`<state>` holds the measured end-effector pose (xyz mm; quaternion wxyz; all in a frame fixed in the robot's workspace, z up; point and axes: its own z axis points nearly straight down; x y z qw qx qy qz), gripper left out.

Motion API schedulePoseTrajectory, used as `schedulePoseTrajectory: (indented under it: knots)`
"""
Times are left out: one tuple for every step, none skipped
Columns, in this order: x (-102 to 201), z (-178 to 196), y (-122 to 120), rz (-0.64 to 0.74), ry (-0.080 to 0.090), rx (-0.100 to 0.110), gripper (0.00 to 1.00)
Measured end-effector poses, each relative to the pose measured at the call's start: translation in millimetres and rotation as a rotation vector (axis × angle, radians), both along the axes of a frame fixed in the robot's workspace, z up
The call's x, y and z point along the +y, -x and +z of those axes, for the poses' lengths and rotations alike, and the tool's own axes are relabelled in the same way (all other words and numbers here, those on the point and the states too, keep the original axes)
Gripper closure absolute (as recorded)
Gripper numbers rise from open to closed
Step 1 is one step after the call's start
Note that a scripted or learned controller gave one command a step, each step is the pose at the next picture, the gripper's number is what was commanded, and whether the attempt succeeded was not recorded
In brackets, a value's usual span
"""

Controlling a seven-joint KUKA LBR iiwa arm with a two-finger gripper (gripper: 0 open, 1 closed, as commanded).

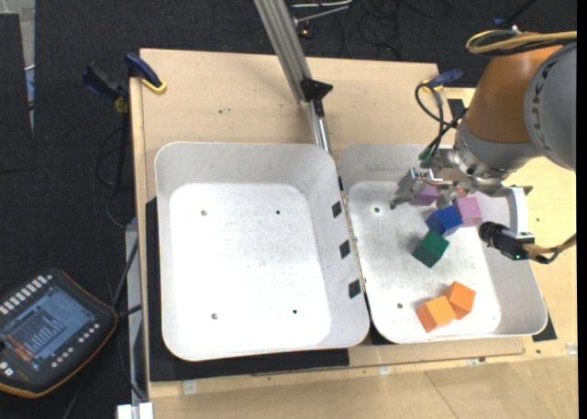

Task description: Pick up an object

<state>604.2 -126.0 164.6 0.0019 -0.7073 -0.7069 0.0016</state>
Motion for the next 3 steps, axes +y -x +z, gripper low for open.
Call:
schedulePoseTrajectory:
  knots:
    - [-2.9,-41.9,4.0,0.002,0.002,-0.011,0.00]
    - [-2.9,-34.1,4.8,0.000,0.001,-0.008,1.00]
    - [5.6,13.1,5.1,0.003,0.001,-0.011,1.00]
